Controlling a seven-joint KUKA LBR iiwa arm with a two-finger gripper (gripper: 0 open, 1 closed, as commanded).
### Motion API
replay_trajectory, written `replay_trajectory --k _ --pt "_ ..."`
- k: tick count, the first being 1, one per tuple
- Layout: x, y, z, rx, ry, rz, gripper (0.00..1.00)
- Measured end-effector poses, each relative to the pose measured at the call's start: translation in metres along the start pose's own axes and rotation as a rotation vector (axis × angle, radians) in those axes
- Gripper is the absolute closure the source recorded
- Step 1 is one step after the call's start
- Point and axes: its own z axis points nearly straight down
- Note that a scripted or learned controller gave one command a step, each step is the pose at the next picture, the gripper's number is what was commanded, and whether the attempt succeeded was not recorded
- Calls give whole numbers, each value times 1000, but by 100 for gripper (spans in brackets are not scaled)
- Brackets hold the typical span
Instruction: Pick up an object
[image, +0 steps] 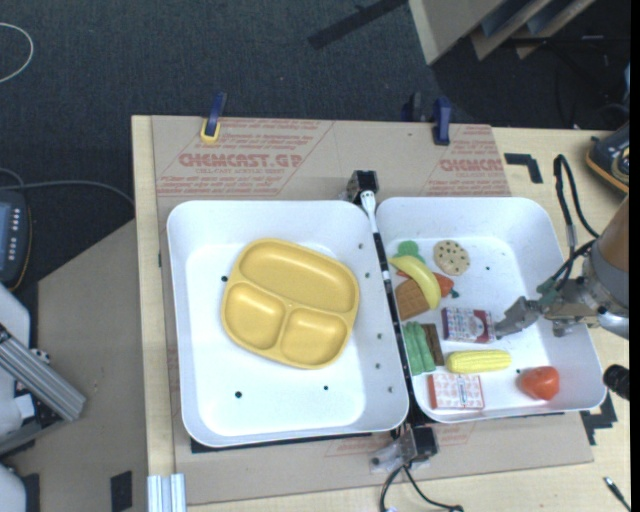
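Approaching is judged under way: the end effector (512, 318) is positioned beside the small red-and-white packet (464, 324); its state cannot be told. Descent and closure are next required.

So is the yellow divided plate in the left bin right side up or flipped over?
Right side up. The yellow plate lies flat in the left bin with its three hollow compartments facing the camera, nothing in them.
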Motion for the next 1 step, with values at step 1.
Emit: replay_trajectory --k 1 --pt "0 3 -7 -14 -4 -4 0"
